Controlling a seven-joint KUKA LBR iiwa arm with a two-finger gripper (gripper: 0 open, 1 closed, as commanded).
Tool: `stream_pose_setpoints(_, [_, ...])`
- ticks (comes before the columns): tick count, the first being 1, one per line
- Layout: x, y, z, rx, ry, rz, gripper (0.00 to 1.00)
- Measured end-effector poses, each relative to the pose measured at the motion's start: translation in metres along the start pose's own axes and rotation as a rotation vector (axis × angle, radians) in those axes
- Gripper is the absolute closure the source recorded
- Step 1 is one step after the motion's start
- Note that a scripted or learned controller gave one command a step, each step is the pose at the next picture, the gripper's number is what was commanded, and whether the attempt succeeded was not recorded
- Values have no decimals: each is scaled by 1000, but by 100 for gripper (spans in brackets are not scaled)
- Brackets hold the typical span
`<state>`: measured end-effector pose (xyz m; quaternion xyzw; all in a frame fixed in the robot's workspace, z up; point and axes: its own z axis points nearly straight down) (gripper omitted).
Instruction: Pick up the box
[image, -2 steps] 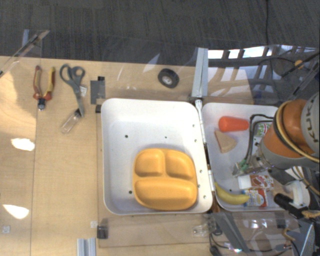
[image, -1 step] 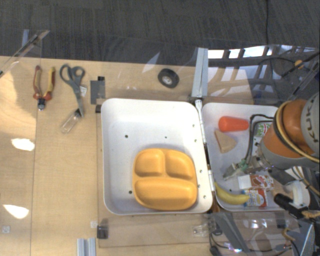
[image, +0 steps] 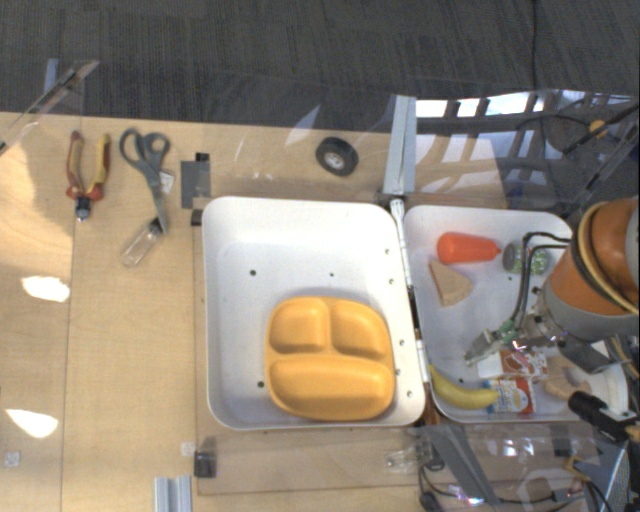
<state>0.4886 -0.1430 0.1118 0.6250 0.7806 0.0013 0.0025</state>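
On the pale wooden counter, far to the left, lie red-handled pliers and grey-handled metal scissors, with a black ring of tape further along the back. Next comes the left shallow white bin, smooth plastic with rounded corners. It holds a glossy yellow plastic tray, rounded and split into three hollow compartments.

Past the rim the two bins share is the right white bin, where I am working. At its back lies a smooth orange cone-shaped object, and just in front of that a tan wedge-shaped piece with a matte face. Along the near wall rests a curved yellow banana.

The flat red-and-white printed box lies at the bin's near edge, its left end beside the banana's tip. My jaws hang close over its upper edge, amid thin metal parts and dark cables, and look slightly to the left of its middle. I cannot make out whether the box sits between them or merely below them. I also cannot tell whether they are released or clenched, because the parts there are small and tangled together.

On the right, my grey arm with its orange band reaches in over the bin's edge.
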Motion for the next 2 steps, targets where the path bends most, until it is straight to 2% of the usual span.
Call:
stream_pose_setpoints(1, [21,9,21,-13,-7,165,0])
stream_pose_setpoints(2, [-21,-5,5,0,-1,102,0])
